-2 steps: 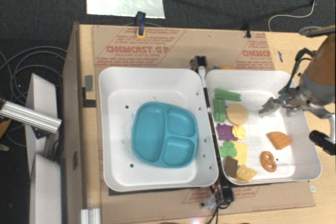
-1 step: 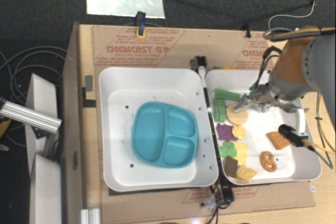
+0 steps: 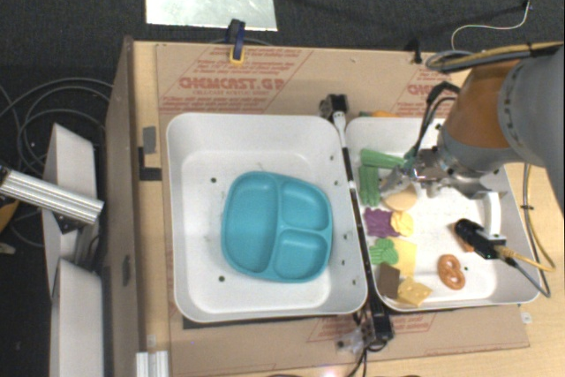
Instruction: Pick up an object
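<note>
From my remote station: well left of the tool, a blue divided plate [image 3: 275, 225] fills the left bin [image 3: 190, 190]. In the right bin [image 3: 521, 289], a green toy [image 3: 380, 160] and a tan piece [image 3: 400, 200] lie just beside the tool [image 3: 408, 175]. I cannot tell how far it is open. A pretzel [image 3: 451, 271] sits apart to its right, nearer the camera.

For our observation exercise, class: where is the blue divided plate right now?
In the camera view, the blue divided plate lies in the middle of the left bin, apart from the toy food in the right bin.
</note>
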Controlling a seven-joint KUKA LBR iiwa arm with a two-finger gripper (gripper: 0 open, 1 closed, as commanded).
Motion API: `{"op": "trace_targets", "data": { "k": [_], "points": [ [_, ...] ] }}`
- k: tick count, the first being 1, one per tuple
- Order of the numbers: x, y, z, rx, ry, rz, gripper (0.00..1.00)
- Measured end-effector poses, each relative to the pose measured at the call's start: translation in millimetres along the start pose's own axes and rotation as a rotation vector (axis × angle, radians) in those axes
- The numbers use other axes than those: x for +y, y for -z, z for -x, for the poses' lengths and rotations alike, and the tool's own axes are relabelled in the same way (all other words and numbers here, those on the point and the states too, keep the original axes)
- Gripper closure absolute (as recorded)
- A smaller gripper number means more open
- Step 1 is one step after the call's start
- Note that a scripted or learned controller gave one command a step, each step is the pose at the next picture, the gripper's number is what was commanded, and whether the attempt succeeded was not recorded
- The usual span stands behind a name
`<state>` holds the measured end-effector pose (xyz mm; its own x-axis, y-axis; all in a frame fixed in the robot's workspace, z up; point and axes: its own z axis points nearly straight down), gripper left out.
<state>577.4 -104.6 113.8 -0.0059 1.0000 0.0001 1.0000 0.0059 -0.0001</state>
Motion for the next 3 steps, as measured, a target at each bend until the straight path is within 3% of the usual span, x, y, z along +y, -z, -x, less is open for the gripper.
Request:
{"op": "trace_targets", "data": {
  "k": [1, 2, 3],
  "points": [
    [-29, -30, -21, 0.0, -0.005, 0.002, 0.0],
    [-26, -17, -21, 0.001, -0.004, 0.007, 1.0],
    [-26, -17, -21, 0.001, -0.004, 0.007, 0.0]
  ]
}}
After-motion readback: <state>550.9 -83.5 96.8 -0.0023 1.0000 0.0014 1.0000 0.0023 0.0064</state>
